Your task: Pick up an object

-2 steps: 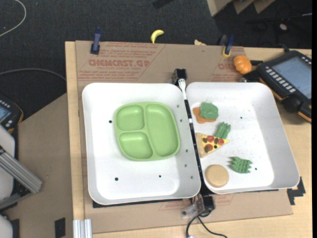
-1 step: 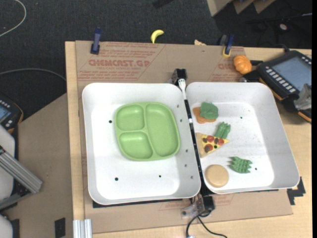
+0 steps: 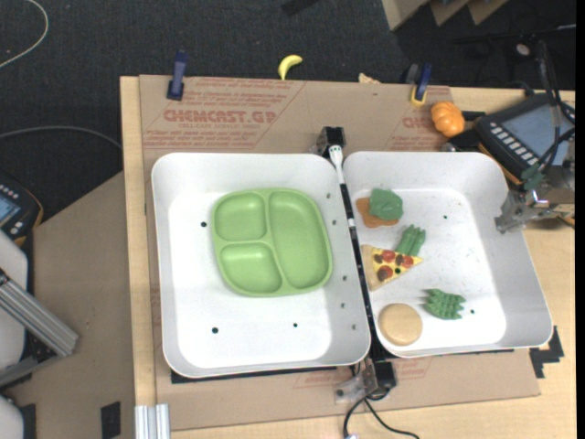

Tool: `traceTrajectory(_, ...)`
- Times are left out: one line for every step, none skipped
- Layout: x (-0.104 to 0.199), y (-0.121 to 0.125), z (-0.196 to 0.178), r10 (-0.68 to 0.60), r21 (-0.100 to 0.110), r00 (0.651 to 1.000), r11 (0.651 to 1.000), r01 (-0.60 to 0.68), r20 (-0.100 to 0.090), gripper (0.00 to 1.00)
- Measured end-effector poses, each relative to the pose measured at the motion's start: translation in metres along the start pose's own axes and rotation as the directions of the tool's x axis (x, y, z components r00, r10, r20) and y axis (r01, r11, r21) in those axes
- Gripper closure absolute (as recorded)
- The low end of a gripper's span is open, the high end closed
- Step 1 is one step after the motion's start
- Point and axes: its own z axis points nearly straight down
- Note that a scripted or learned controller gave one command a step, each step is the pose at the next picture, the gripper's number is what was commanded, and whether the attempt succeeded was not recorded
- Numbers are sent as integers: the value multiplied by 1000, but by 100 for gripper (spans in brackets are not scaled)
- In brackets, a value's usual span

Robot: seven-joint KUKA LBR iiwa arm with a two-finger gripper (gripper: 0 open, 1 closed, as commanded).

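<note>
The right bin point(image 3: 484, 245) holds several toy foods. A green leafy piece point(image 3: 385, 203) lies on a brown slice near the bin's left wall. Just below it are a green asparagus bundle point(image 3: 411, 240) and a pizza slice point(image 3: 391, 264). A tan round bun point(image 3: 400, 324) and a green leafy piece point(image 3: 444, 305) lie near the front wall. My gripper point(image 3: 517, 208) sits low at the bin's right rim, apart from all the foods, with nothing seen in it.
The left bin point(image 3: 183, 318) bears a green divided plate point(image 3: 271, 242). Outside the bins are an orange toy point(image 3: 447, 118), a yellow banana point(image 3: 289, 64), a black pendant point(image 3: 516, 138) with cables at the right, and blue clamps on the cardboard's far edge.
</note>
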Motion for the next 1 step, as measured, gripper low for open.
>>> traceTrajectory(32, -26, -114, -2, -24, 1000, 1000, 2, 7, 100)
